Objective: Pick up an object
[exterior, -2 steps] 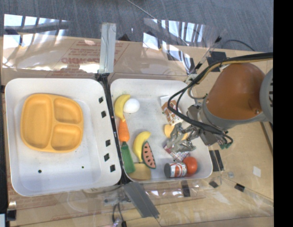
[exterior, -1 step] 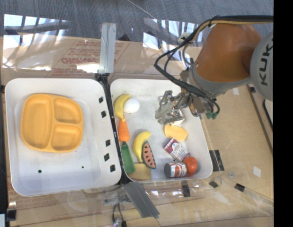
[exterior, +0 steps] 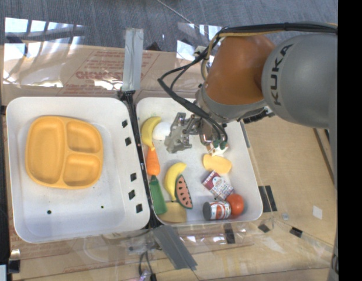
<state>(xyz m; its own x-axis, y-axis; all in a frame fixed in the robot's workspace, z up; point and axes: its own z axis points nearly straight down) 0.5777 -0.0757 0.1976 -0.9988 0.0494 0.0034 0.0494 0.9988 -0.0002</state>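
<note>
Far to the gripper's left, in the left bin (exterior: 17,174), lies a smooth yellow-orange plastic tray (exterior: 64,151) with rounded corners and three moulded compartments. The two shallow white bins meet along a dark seam, and a strip of grey tape (exterior: 132,60) runs up from it over the brown cardboard (exterior: 75,69) behind. In the right bin (exterior: 250,174), just left of the gripper, a curved yellow banana (exterior: 148,130) lies against a small white rounded piece (exterior: 161,131). Below these, down and left of the gripper, an orange carrot (exterior: 152,161) and a green tapered piece (exterior: 157,195) lie along the bin's left wall. Directly below the gripper sits a second glossy banana (exterior: 172,179) touching a watermelon slice (exterior: 182,191) with red flesh and dark seeds. The gripper (exterior: 176,134) is a grey metal assembly low over the bin's upper middle; whether its fingers are spread or closed cannot be told from this view, and nothing is visibly held. To its lower right lie a pale yellow wedge-like piece (exterior: 217,164), a red-and-white packet (exterior: 218,185), a small dark can (exterior: 216,211) on its side and a round red tomato (exterior: 235,204). Above and to the right bulks the arm (exterior: 297,81), smooth grey with an orange band.
</note>
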